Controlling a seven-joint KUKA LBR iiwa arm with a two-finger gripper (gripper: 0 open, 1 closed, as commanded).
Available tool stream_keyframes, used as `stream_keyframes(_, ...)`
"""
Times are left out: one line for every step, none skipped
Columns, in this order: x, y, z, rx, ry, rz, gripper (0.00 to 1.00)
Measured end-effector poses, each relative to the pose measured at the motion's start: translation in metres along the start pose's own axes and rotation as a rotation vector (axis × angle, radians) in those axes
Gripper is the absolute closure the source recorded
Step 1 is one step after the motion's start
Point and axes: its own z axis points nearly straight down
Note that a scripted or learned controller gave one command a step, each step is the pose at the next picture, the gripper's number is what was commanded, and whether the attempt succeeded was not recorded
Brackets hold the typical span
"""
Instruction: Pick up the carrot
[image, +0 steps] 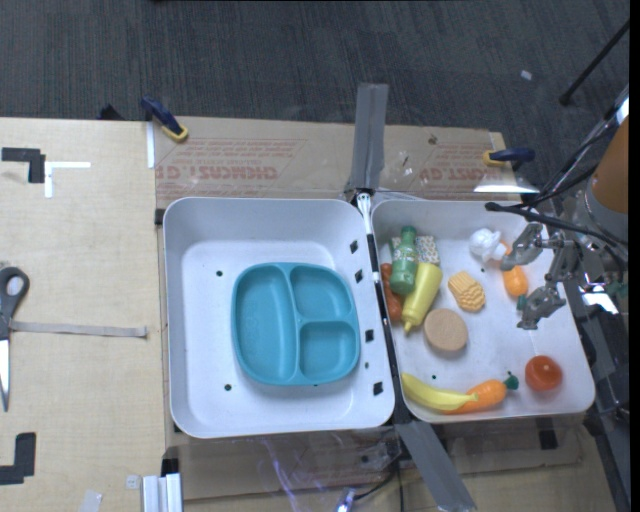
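Small orange carrot (484, 394) with green stub, lying near front wall of right bin (570, 405), touching banana (436, 394); hand (532, 275) hovering well apart, fingers spread, clamping nothing

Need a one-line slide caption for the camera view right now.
End effector hovers over the right bin, with the carrot lying beside a banana near the front wall.

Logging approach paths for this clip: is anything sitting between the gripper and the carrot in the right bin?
Nothing visible blocks the way. The gripper hangs over the right bin's far right side; the carrot lies near the front wall, touching the banana. The tomato sits just right of that line, so it could be grazed.
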Motion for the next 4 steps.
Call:
stream_keyframes(-0.048,-0.033,0.08,0.0,-0.001,0.099,0.0)
stream_keyframes(-0.083,-0.045,0.124,-0.001,0.001,0.115,0.0)
stream_keyframes(-0.086,-0.044,0.112,0.002,-0.008,0.11,1.0)
stream_keyframes(-0.049,-0.014,0.055,0.0,0.0,0.142,1.0)
